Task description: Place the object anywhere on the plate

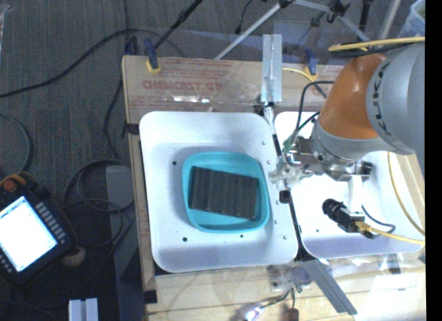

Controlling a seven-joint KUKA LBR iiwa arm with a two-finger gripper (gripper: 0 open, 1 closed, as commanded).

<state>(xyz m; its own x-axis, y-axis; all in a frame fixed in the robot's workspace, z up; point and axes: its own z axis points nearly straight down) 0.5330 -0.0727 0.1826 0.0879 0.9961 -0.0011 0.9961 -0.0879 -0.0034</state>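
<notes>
While the arm (376,102) hangs over the right bin (324,233) near its left edge, I cannot tell its gripper's (293,168) state, nor whether it carries the object. A dark grey slab (222,192) already lies flat on the teal plate (195,219), mid left bin (162,195). Any approach should come over the dividing rims from above; bare floor rings the plate.

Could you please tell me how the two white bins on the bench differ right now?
The left bin holds a teal plate with a dark ridged object on it; the right bin holds no plate. The left bin lies in open view; the arm covers much of the right bin. Both are shallow, white and side by side.
</notes>
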